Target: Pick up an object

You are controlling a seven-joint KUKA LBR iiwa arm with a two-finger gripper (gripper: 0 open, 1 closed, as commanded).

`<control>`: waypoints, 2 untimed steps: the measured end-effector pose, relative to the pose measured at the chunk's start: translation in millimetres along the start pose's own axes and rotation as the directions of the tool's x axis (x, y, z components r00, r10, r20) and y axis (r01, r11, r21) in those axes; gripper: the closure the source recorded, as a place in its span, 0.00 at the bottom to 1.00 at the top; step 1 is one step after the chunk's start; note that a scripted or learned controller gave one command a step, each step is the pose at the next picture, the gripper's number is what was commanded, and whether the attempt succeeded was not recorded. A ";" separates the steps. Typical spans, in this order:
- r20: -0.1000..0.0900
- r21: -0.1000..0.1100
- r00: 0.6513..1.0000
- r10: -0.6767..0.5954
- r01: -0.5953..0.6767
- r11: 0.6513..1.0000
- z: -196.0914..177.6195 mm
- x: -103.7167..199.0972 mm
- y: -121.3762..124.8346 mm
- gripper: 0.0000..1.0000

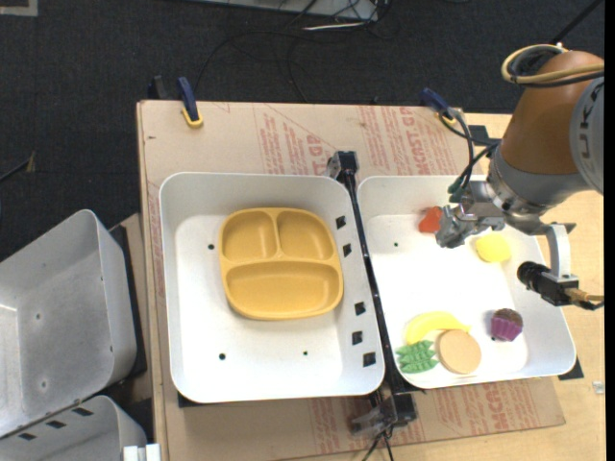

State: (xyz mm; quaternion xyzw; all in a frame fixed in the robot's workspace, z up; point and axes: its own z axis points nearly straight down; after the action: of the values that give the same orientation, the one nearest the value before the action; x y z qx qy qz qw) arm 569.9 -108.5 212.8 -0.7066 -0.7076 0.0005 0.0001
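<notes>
Over on the right bin (548, 358) my arm (553, 133) comes in from the right, and the gripper (450, 229) sits low near the bin's back left part. Can't tell from this angle if the claw is apart or together, it's just a dark lump from up here. A small red thing (430, 221) is right beside it on the left, touching or nearly so, can't say which. Just to the gripper's right lies a yellow lemon-ish piece (493, 249) on the bin floor. Along the front of that bin: a purple thing (506, 326), a tan round disc (459, 351), a yellow piece (430, 326) tucked behind the disc, and a green leafy bit (416, 357) at the front left. Left bin (192, 353) has a yellow tray (282, 262) with three compartments, sitting flat in the middle
</notes>
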 end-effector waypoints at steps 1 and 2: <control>-0.003 0.000 1.000 -0.007 0.007 1.000 7.4 57.2 -1.2 1.00; -0.002 -0.001 1.000 -0.007 0.007 1.000 9.9 109.6 5.0 1.00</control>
State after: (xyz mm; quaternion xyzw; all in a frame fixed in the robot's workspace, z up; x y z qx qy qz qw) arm 574.7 1.1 202.8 -0.7041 -0.7101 -0.0008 0.0005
